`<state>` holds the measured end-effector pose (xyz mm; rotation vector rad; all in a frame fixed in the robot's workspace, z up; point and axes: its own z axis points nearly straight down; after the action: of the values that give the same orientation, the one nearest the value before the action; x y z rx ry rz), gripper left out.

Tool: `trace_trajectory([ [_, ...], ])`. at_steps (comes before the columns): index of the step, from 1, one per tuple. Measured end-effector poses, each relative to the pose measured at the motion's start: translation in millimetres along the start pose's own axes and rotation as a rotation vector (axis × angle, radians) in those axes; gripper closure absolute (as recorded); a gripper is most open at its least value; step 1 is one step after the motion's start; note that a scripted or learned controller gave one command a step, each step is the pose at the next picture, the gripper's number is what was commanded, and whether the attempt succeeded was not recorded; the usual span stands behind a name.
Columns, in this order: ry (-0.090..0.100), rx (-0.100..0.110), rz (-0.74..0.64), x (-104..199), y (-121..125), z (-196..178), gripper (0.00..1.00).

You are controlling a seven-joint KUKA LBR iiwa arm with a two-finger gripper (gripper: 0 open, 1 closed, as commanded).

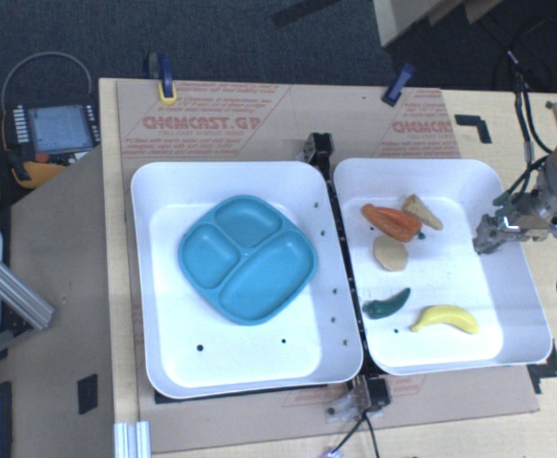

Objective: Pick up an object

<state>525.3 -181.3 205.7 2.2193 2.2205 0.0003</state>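
The bench carried two shallow white bins set side by side on a brown board printed with red lettering. The left bin [154, 256] held a blue divided plate [248, 258] with three compartments, lying flat near the bin's centre and turned at an angle to the bin walls. The right bin [517, 337] held five small items grouped toward its left half. An orange carrot [391, 220] lay near the upper left, with a tan wedge-shaped piece [422, 212] touching or just beside its right end. A round beige piece [390, 253] sat just below the carrot. A dark green pepper [386, 303] lay lower, near the bin's left wall, and a yellow banana [445, 320] lay just to its right, curved and flat on the bin floor. The arm entered from the right, and the gripper [493, 232] stood over the right bin near its right wall, well apart from all five items. Nothing was seen between its fingers. Whether the fingers were spread or closed could not be determined at this angle. A blue clamp [398, 84] and a yellow-and-blue clamp [165, 76] were fixed at the board's far edge.
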Motion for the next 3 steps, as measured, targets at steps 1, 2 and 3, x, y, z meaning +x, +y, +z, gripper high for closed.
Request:
trace_trajectory([
  [1,0.005,0.004,-0.005,57.6,-1.4,4.8,1.00],
  [2,0.002,-0.002,-0.006,106.5,8.3,-8.4,1.00],
  [3,0.004,0.004,-0.006,158.8,9.2,-0.9,1.00],
])
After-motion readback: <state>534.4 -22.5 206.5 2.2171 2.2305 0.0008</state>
